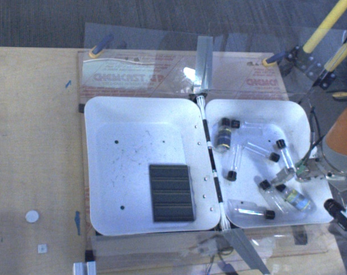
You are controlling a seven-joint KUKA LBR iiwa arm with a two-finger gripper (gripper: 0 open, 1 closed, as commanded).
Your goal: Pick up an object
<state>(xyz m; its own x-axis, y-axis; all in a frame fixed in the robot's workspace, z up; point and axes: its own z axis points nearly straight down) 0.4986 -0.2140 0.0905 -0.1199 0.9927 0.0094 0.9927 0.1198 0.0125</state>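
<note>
Several clear vials with black caps lie scattered in the right bin (pixel 302 116). One vial with a dark label (pixel 223 137) lies near the bin's left wall, and a long vial (pixel 251 211) lies along the front. A vial with a bluish label (pixel 296 199) sits at the front right. My gripper (pixel 283 178) reaches in from the right, low over the vials in the right half of this bin, next to a black cap (pixel 265 183). The grey arm with its orange band (pixel 339 136) stands behind it. No object is visibly held.
A dark grey ribbed block (pixel 171 192) lies in the left bin (pixel 113 130) toward its front right. A metal divider (pixel 211 153) separates the bins. Clamps and yellow rods (pixel 328 22) stand at the back right, and cables run by the right bin's edge.
</note>
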